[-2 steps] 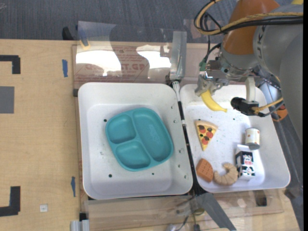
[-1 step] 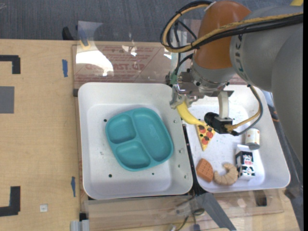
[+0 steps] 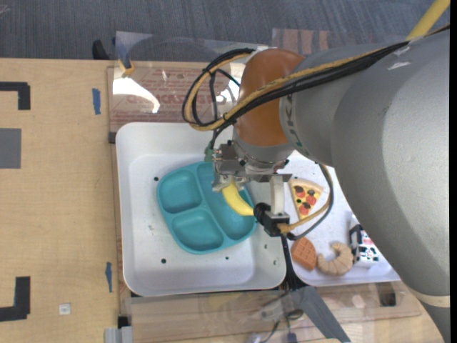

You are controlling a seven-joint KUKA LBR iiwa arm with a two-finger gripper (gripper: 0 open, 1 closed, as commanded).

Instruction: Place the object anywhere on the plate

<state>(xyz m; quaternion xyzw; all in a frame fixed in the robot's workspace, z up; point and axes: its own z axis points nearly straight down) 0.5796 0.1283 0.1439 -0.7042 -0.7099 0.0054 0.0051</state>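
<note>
One curved yellow banana (image 3: 238, 200) seemingly between gripper (image 3: 230, 185) fingers, over glossy teal plate (image 3: 187, 213).

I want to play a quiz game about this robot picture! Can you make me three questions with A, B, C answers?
1. Where is the banana?
A. over the plate's right side
B. on the cardboard
C. beside the croissant

2. What colour is the plate?
A. red
B. teal blue
C. white

3. How many sections does the plate have?
A. one
B. three
C. six

Answers:
1 A, the yellow banana sits at the plate's right part, under the gripper.
2 B, it is teal against the white bin.
3 B, ridges split it in three.
</note>
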